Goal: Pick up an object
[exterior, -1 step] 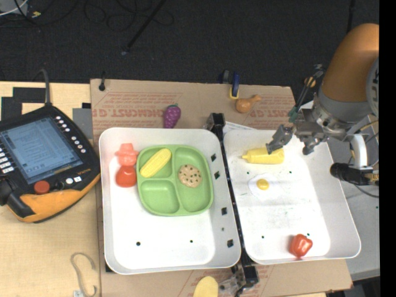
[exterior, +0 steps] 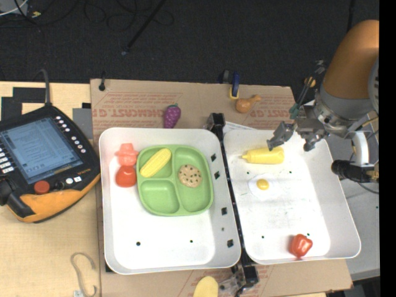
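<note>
My gripper (exterior: pixel 292 139) hangs over the back of the right bin (exterior: pixel 334 228), its two dark fingers spread apart with nothing between them. A yellow mustard bottle (exterior: pixel 264 156) lies on its side just below and left of the left fingertip. A fried egg (exterior: pixel 262 184) lies a little nearer the front. A red pepper (exterior: pixel 301 245) sits near the front of that bin. In the left bin (exterior: pixel 124 240) stands a green divided plate (exterior: pixel 173 181) holding a corn cob (exterior: pixel 154 162) and a cookie (exterior: pixel 190 176), with a red hydrant-shaped toy (exterior: pixel 126 164) at its left.
A purple grape bunch (exterior: pixel 172 115) and an orange duck-like toy (exterior: pixel 247 103) lie on the cardboard behind the bins. A yellow lemon-like object (exterior: pixel 205 286) sits at the front edge. A teach pendant (exterior: pixel 43 159) rests on the bench at left.
</note>
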Tool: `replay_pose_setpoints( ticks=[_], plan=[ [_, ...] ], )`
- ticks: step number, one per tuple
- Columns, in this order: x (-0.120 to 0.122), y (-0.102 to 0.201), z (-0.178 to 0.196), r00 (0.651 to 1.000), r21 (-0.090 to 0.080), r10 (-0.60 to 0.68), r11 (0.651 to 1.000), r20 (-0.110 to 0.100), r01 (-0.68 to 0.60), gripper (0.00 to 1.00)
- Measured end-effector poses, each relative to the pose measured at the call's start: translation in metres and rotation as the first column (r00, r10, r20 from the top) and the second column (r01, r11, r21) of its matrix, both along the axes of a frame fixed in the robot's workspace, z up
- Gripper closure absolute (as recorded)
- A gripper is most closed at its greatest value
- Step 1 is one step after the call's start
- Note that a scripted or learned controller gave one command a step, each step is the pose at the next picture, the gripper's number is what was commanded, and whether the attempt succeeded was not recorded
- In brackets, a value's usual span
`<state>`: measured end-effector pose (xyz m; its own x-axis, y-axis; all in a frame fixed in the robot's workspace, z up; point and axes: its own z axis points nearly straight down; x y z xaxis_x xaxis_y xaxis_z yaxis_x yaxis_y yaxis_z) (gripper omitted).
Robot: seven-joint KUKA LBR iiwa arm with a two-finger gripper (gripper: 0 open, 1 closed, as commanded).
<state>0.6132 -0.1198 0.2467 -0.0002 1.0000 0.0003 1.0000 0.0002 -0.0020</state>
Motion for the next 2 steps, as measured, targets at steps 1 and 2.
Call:
replay_pose_setpoints(
  ticks=[1, 2],
  plan=[
    [-0.008, -0.001, -0.061, 1.0, 0.001, 0.0, 1.0, -0.006, 0.0, 0.0],
    [-0.019, 0.0, -0.116, 1.0, 0.002, 0.001, 1.0, -0.006, -0.001, 0.0]
  ],
)
